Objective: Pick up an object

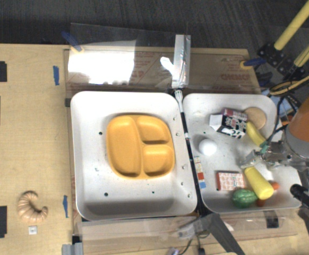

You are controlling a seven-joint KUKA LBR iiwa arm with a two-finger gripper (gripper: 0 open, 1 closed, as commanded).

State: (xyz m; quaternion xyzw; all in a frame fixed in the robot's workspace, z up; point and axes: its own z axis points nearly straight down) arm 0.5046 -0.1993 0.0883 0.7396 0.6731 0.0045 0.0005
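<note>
Two shallow white bins sit side by side on the bench. The left bin (85,158) holds a yellow divided tray (140,145) near its middle, with bare white floor all round it up to the rim. The right bin (197,110) is crowded. A black-and-white carton (232,123) and a tan rounded object (256,116) lie near its far edge. A white ball (207,147) rests in open floor near the left wall. A small red-patterned box (230,180), a green pepper-like toy (243,197) and a yellow bottle (258,183) cluster along the near edge.

The gripper (266,153) hangs over the right bin's right side, just above the yellow bottle; whether it is spread or closed cannot be told. A croissant-like toy (32,206) lies on the bench, well apart from both bins.
</note>
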